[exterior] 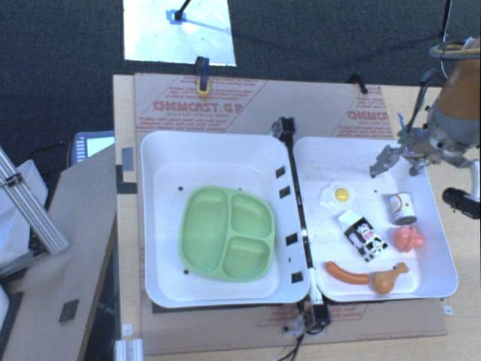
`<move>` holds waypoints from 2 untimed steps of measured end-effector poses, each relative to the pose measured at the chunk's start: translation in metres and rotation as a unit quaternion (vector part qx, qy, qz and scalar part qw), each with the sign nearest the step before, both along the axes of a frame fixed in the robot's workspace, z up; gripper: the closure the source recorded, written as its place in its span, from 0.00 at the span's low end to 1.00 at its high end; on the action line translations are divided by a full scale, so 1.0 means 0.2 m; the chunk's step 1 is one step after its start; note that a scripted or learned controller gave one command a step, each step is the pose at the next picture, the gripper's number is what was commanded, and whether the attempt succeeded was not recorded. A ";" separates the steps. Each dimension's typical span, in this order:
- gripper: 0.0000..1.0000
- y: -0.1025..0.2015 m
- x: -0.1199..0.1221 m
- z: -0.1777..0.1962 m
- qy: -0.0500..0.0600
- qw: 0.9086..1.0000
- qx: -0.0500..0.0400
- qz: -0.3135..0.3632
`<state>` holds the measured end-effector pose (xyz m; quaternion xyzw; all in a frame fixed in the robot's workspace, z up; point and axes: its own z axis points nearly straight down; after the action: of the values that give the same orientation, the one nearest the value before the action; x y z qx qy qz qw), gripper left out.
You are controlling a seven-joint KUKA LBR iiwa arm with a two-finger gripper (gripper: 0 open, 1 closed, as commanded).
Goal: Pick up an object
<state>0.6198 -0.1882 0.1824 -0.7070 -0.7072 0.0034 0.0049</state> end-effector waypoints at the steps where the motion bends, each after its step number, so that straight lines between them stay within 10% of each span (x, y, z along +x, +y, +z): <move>1: 0.00 0.00 0.02 0.04 -0.006 1.000 -0.001 0.001; 2: 0.00 0.03 0.04 -0.26 -0.005 1.000 -0.001 0.003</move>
<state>0.6279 -0.1819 0.1303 -0.7048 -0.7094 0.0005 0.0008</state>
